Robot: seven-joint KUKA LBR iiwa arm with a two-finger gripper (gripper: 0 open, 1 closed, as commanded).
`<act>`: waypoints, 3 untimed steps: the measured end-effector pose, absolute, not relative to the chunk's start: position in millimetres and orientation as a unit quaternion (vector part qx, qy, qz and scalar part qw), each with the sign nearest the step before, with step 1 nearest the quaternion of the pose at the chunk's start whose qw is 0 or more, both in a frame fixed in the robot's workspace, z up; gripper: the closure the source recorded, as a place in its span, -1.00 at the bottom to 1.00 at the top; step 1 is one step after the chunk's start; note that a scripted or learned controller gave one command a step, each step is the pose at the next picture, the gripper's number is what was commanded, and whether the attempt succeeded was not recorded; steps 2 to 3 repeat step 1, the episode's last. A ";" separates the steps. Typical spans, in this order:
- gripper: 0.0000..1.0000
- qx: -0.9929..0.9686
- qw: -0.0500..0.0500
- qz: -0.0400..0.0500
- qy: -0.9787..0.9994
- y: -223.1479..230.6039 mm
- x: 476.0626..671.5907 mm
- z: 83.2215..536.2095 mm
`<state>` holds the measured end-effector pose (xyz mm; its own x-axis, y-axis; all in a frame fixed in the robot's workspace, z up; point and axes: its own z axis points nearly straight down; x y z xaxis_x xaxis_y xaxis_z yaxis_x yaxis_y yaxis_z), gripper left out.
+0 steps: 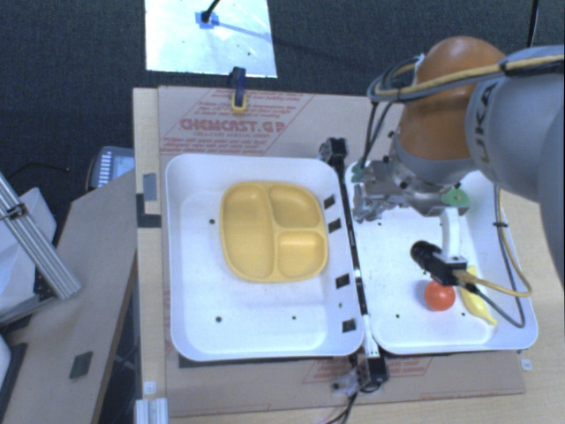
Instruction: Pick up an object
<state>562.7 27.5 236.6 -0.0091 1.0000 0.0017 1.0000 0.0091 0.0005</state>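
Orange and round, the ball (439, 297) lies near-right in the right bin (393, 268), just beside a yellow piece (478, 305). The tool (369, 203) hangs far-left (apart or together, I cannot tell). Best to centre over the ball before descending.

2 bins side by side on cardboard sheet (265, 113), sheet on tabletop (146, 131). Clamp (238, 91) at sheet's far edge. L bin (190, 325): divided plate (272, 232) lies in it, abt centre, slightly twd far side. R bin (512, 334): ball (440, 296) in near-right part, curved piece (478, 304) just right of ball; touching or not, can't tell. Gripper (375, 200) over R bin's far-left corner, beside wall btw bins.
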 end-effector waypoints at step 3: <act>1.00 -0.704 0.000 -0.002 -0.711 79.7 566.2 243.3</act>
